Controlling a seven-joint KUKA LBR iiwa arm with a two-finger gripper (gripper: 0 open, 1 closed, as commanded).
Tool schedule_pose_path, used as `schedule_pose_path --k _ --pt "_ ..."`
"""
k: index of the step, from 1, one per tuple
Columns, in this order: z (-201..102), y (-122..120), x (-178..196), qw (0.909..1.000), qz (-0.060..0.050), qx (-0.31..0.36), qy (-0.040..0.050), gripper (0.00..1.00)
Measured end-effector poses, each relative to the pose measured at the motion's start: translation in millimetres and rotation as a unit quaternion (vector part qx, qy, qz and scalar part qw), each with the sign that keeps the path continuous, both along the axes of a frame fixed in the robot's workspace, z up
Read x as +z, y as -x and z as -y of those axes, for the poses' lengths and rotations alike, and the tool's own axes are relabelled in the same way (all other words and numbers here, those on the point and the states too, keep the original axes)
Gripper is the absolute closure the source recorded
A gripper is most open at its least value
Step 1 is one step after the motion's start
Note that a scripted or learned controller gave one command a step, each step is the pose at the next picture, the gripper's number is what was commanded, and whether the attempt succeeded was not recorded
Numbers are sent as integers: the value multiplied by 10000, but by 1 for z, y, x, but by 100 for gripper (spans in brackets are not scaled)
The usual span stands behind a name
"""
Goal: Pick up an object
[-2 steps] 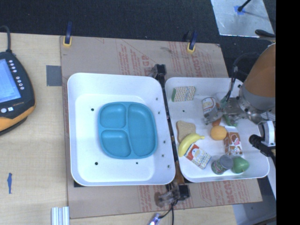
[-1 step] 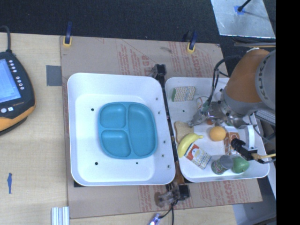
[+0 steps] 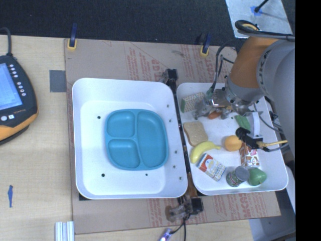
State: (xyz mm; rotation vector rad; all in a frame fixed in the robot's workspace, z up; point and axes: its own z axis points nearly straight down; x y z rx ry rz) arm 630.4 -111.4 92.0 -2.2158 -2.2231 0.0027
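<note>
Two bins: claw (image 3: 214,108) low in right bin's (image 3: 281,182) upper part, beside orange piece (image 3: 214,116); grip state undeterminable. Recommend centring over one item, clear of neighbours.

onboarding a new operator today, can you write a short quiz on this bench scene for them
1. True or false: the blue divided plate lies in the right bin.
2. Which item lies directly beside the slice of bread?
A. the banana
B. the green pepper
C. the tin can
3. Fill in: the gripper is over the ___ corner of the right bin, as the camera sees it.

Key
1. False. It lies in the left bin.
2. A. The banana curves just below the bread.
3. Upper left, near a small orange piece.
</note>
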Motion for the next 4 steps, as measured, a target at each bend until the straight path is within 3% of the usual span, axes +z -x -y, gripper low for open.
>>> schedule_pose_path --k 1,2,3,4 --pt "-7 -24 5 10000 -54 -8 -3 0" --pt "-6 -21 14 9999 -132 1 -16 100" --pt "33 45 -1 10000 -12 5 11 100" --pt "98 116 -1 10000 -22 11 -34 100"
